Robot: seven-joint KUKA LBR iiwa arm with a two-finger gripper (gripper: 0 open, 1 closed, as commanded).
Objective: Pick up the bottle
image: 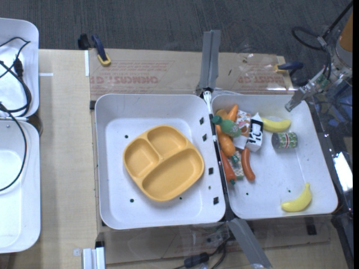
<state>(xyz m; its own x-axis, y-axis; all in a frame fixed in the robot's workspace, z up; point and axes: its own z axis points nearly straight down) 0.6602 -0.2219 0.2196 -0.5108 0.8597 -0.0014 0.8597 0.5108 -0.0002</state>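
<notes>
A: Where's the small white bottle with the black label [255,133]?

B: Right white bin [291,178], upper left part, tipped against the pile of orange toy food [227,144]. Green-banded can [284,140] just beside it, yellow banana [276,124] above that.

A: Gripper?

B: Grey two-finger gripper [294,102] hangs at that bin's top right rim, well apart from the bottle, nothing between the fingers (spread too blurred, cannot tell).

A: Left bin [112,167]?

B: Yellow three-compartment plastic plate [163,162] in the middle. Second banana [297,199] near the right bin's lower right corner.
</notes>
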